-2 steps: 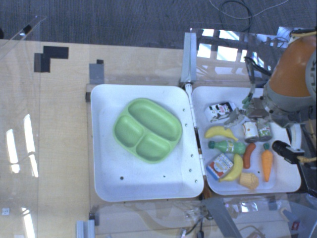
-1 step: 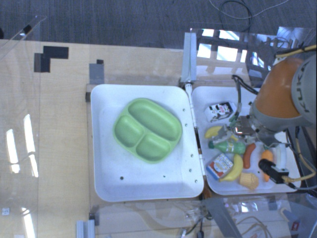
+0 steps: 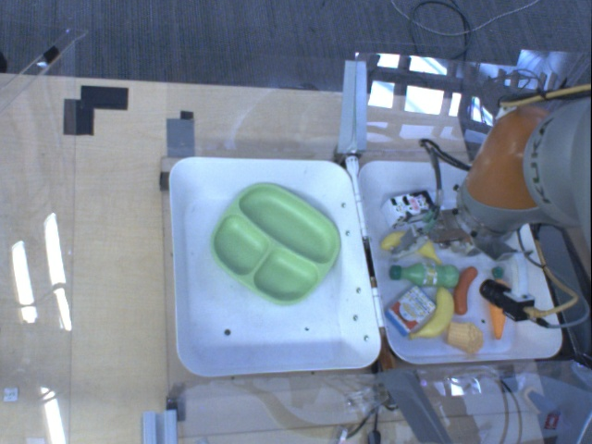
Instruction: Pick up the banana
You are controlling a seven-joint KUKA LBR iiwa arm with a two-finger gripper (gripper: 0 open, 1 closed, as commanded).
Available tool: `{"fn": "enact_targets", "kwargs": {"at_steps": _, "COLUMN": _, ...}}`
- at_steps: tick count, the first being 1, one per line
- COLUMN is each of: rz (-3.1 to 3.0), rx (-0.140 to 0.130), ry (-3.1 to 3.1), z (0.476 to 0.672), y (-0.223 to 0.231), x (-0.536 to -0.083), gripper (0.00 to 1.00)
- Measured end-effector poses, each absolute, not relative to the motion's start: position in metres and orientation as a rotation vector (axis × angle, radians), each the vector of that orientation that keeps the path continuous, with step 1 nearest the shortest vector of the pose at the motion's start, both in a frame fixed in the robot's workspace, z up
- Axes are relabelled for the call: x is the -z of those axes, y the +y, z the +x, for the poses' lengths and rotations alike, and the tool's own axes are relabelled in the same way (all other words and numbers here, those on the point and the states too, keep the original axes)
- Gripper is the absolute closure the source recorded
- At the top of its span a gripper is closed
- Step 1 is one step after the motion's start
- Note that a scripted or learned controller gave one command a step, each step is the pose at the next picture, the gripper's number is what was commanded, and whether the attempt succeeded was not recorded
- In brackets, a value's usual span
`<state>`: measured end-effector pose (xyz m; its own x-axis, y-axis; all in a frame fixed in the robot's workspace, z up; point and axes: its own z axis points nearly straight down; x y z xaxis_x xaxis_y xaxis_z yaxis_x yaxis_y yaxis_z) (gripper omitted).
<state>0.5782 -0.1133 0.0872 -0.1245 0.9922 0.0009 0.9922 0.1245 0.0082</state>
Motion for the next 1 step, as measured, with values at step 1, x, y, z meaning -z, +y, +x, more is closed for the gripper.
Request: {"fn": "enact_targets", "kwargs": {"at_steps": 1, "rz": 2.074, "rx": -0.021, "ry": 2.347, "z": 0.5816, "y": -0.1125, "x": -0.099, "gripper": 1.0}}
